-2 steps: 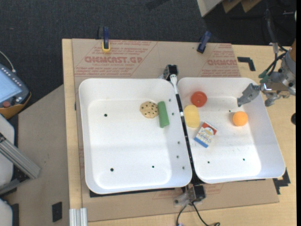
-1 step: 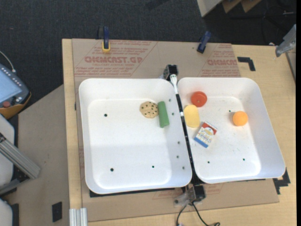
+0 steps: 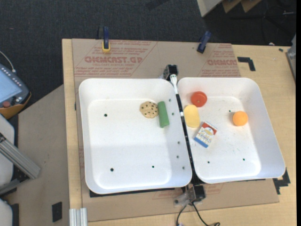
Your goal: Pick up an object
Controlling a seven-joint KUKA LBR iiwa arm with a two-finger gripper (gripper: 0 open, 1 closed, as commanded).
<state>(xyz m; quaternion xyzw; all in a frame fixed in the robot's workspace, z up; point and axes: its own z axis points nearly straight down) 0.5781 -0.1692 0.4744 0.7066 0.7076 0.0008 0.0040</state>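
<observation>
On the brown board (image 3: 70, 126) below me, two white bins lie side by side, and a black strip (image 3: 182, 126) runs down the line where they meet. I take that strip as my mark for everything else.

How wide my claw stands, and whether it has hold of anything, I cannot tell. For the same reason I cannot say how any object lies relative to the claw.

In the left bin (image 3: 83, 126), a green cylinder (image 3: 163, 114) lies just beside the strip, its long side running nearly parallel with it. A round cookie (image 3: 149, 109) with dark chips sits on the cylinder's far side from the strip, close against it; whether the two touch I cannot tell.

In the right bin (image 3: 269, 131), a pale yellow object (image 3: 191, 116) sits just beside the strip, directly across it from the green cylinder. A red round object (image 3: 199, 98) lies near the strip too, toward the back of the bin and close to the yellow one. A small box (image 3: 205, 134) with blue, white and red print lies tilted, a little farther from the strip and toward the front. An orange ball (image 3: 240, 118) rests well apart from the strip, out toward the bin's far wall.

Two blue clamps (image 3: 106, 36) grip the board's back edge, one on either side of the strip's line.
</observation>
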